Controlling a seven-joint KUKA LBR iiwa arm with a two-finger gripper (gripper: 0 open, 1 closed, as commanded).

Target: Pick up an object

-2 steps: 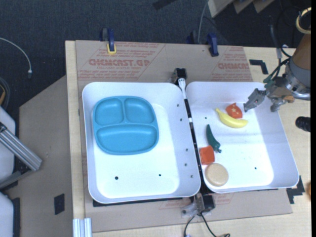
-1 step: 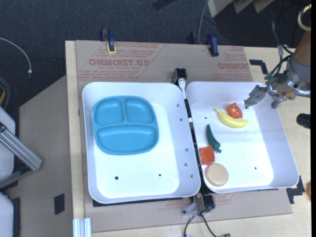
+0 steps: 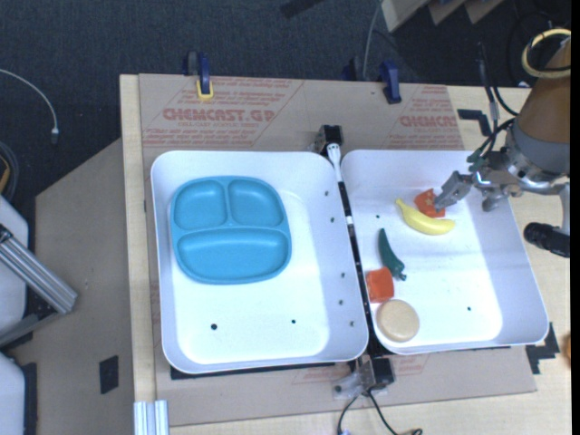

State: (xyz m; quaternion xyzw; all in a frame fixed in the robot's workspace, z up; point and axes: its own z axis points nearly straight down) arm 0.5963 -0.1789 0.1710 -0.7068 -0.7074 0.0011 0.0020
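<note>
The pincer [image 3: 444,198], whether parted or clamped I cannot tell, hangs over the right bin [image 3: 507,279], touching a red piece [image 3: 426,201] beside the curved yellow banana [image 3: 424,221]. Worktop [image 3: 145,134] cardboard reads "CHEMCAST".

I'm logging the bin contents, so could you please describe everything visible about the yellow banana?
The banana is a small, smooth, bright yellow curved piece that looks like plastic toy food. It lies flat in the right bin, toward its upper middle, ends curving upward. A red object touches its upper edge, and the gripper sits just beside it.
</note>
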